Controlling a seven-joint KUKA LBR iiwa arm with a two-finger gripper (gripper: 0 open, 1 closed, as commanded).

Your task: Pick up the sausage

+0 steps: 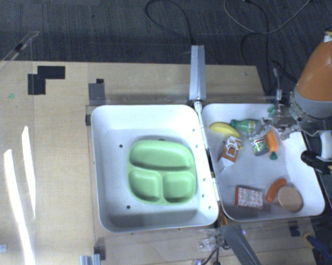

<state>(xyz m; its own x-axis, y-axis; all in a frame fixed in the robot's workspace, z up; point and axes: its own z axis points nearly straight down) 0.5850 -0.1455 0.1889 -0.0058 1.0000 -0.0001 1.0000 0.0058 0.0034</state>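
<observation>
End effector (278,121) grip unclear; one sausage (275,189), one banana (224,129), one tray (161,170).

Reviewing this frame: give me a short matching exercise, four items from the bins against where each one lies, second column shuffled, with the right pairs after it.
Things:
1. green tray
2. banana
3. sausage
4. carrot

Places:
A. right bin, near its front edge, beside a round tan lid
B. middle of the left bin
C. right bin, back part, next to a small can
D. right bin, back left corner, near the divider

Pairs: 1-B, 2-D, 3-A, 4-C
</observation>
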